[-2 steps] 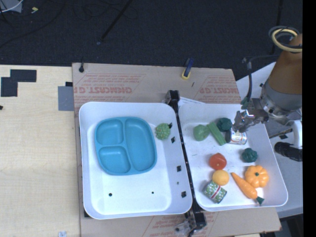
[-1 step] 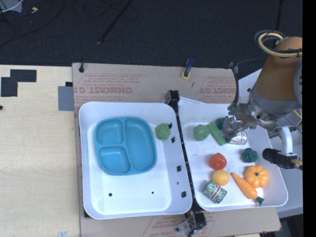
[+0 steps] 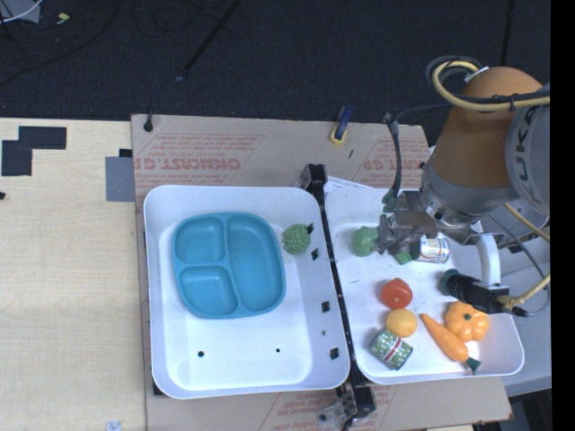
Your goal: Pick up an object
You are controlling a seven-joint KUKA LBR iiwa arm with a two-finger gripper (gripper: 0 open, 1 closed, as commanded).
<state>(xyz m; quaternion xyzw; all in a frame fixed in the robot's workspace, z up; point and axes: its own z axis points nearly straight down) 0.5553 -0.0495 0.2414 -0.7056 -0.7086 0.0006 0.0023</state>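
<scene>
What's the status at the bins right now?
End effector low in right bin, beside green toy; grip unconfirmed. Tomato, carrot, can lie loose nearby. Blue tray in left bin.

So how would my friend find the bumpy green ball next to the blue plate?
Look in the left white bin, the one holding the blue divided plate. Just off the plate's upper right edge sits the bumpy green ball. It is the only green thing in that bin, and it lies outside the plate.
</scene>
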